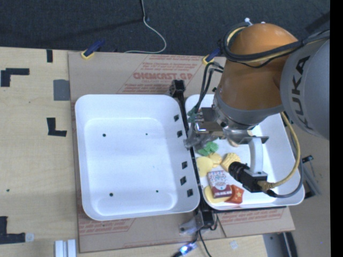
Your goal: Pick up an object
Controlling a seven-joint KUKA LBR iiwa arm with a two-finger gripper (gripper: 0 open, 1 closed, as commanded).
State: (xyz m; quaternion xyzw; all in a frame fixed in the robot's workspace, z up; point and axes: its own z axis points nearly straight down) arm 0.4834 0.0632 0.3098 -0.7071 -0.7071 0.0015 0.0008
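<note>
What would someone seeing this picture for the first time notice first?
The big grey arm with its orange band dominates the right side, bent down over the right bin. Beneath it, a small heap of colourful objects crowds that bin's near left corner, a red and white packet among them. The left bin is a broad white shape beside it.

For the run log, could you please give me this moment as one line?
arm: low over right bin | claw: above green item, near divider | hold: unconfirmed | left bin: untouched
</note>
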